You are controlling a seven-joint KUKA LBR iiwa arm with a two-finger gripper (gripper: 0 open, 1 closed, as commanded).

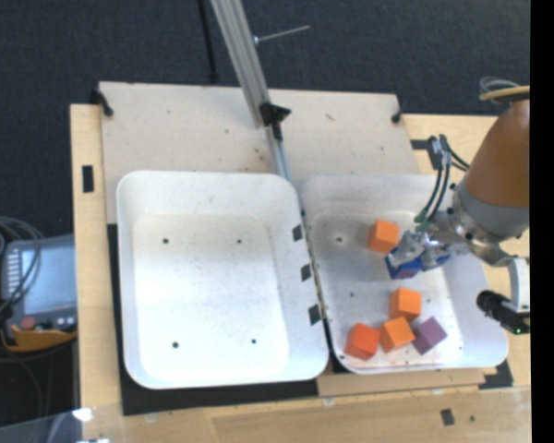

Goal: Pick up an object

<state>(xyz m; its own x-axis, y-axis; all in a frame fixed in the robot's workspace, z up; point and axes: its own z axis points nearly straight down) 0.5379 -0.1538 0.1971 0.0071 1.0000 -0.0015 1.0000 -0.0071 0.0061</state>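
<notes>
Hand (415,252) is down low in the right bin (351,201), sitting right over a blue block (404,268), probably because that's the one it wants. Can't tell if it's open, closed or actually gripping. Going off that blue block: one orange cube (383,236) is just up-left, and another orange cube (406,302) sits just below. Crowded spot, so a bump seems likely.
</notes>
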